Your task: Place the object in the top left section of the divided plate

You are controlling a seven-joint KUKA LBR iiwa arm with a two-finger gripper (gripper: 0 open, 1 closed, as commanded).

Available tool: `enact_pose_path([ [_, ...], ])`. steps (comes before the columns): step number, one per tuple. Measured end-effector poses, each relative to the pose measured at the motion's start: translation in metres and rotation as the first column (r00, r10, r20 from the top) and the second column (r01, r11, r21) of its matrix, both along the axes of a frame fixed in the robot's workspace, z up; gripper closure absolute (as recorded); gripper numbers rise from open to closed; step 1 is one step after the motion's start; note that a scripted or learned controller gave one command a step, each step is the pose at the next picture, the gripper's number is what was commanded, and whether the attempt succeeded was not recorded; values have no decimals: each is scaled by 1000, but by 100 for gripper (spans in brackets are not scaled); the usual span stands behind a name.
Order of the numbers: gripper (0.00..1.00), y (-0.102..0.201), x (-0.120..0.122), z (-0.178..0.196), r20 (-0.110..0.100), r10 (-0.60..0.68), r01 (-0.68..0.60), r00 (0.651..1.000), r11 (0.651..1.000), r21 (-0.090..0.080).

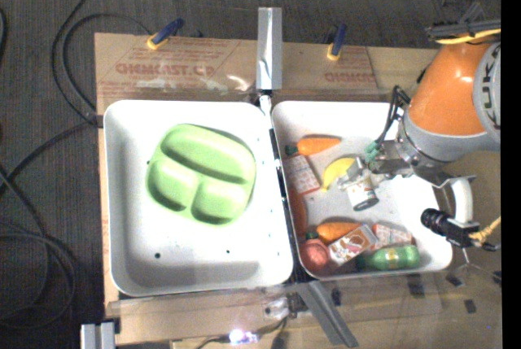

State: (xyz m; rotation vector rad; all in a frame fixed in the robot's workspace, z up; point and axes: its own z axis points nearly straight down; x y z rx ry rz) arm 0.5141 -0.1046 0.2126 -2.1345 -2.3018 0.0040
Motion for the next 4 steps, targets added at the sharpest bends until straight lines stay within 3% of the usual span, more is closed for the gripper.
enact_pose_path([
  [1, 100, 82, 12, -30, -1, 137, -137, 991, 991, 2],
  [2, 100, 144, 7, -30, 0, 134, -134, 991, 991, 2],
  [3, 100, 214, 47, -25, 0, 327, -327, 945, 945, -2],
  [4, 100, 202, 57, 23, 0, 435, -435, 901, 901, -4],
])
